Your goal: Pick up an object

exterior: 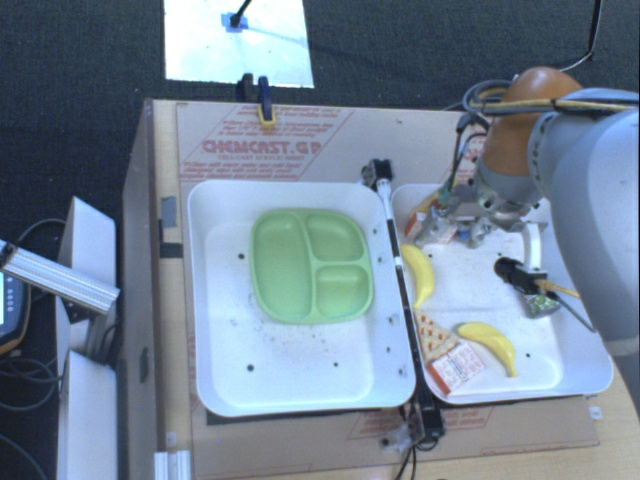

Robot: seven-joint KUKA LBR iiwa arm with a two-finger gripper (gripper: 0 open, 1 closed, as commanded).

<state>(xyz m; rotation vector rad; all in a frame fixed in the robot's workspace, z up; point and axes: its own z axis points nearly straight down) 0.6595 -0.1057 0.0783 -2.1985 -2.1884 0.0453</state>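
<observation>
Two bananas are sitting in the right bin: one banana hugging the divider mid-frame, the other banana lower right next to a waffle-looking piece and a red-and-white packet. The gripper is hanging low over the upper part of that bin, right by some small cluttered items, so it's looking like the approach step, nothing lifted yet. Can't tell how its tool end is set from this angle. Next it's needing a clean drop onto one item. The green plate is lying in the left bin
</observation>
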